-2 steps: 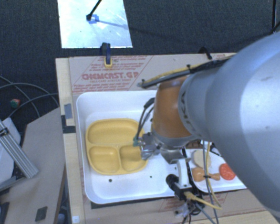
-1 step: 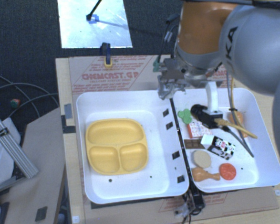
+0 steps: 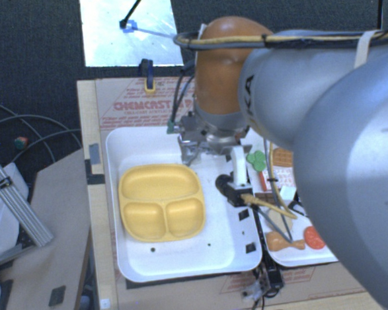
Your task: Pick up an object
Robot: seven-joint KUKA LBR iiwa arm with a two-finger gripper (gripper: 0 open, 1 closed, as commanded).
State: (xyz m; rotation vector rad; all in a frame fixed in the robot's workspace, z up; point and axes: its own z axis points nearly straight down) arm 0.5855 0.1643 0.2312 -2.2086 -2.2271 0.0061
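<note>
The gripper [image 3: 189, 151] hung low over the far right part of the bin on the view's left [image 3: 139, 148], just beyond the upper right corner of a yellow divided tray [image 3: 161, 201]; whether it was released or clenched could not be told from this angle, and nothing could be seen in its grasp. The tray, the likeliest object for the pick, lay flat on the bin floor, nearer the bin's left wall than its right, with its three compartments facing up. Above the gripper rose the orange band [image 3: 230, 56] of the grey arm [image 3: 336, 108], which reached in over the neighbouring bin [image 3: 309, 261] and hid much of it; a small green piece [image 3: 255, 158] and a red round piece [image 3: 314, 238] lay there, well apart from each other. Both bins sat on a printed cardboard sheet [image 3: 137, 105]. The attempt looked far from safe: the tray was broad and shallow, so a grip coming down just off its corner could close on air, and a hold on the thin rim alone could slip or tip the tray as it rose. A descent too near the back wall risked striking the bin itself.
</note>
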